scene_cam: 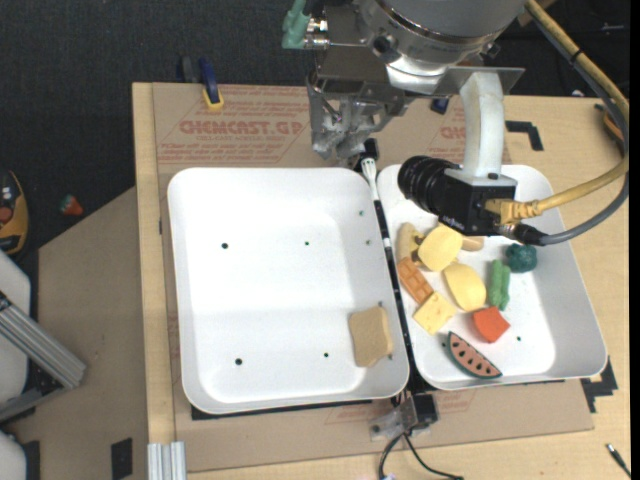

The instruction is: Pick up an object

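My gripper (343, 136) hangs over the far rim of the left bin (200, 268), near the divide between the two bins, with nothing visibly in it. A tan bread slice (370, 335) lies alone in the left bin's near right corner. The right bin (570, 308) holds a cluster of toy foods: a yellow lump (440, 248), a second yellow piece (465, 286), a yellow cheese wedge (433, 313), an orange ridged piece (413, 279), a green piece (498, 283), a dark green floret (520, 258), a red block (490, 324) and a watermelon slice (470, 356).
Both bins rest on a cardboard sheet (250, 118). A blue and yellow clamp (208, 80) grips the sheet's far edge. The arm's body looms above the far side of the right bin.
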Controlling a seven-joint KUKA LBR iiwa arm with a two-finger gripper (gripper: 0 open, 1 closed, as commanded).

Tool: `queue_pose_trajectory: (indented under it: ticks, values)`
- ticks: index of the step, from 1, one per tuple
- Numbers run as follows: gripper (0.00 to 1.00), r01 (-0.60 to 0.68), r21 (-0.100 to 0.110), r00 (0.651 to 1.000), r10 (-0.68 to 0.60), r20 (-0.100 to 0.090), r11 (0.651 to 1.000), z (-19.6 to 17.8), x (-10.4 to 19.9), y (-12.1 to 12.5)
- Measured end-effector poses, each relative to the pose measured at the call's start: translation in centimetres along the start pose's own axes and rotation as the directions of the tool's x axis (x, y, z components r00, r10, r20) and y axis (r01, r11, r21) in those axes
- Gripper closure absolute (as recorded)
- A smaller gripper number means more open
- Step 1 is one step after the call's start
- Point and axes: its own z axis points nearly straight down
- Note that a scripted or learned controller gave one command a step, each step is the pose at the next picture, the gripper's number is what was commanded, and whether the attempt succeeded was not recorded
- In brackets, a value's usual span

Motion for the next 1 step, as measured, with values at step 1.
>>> queue_pose_trajectory:
  ticks: [1]
  values:
    - [0.0, 0.0, 0.001, 1.0, 0.0, 0.001, 1.0, 0.04, 0.0, -0.01]
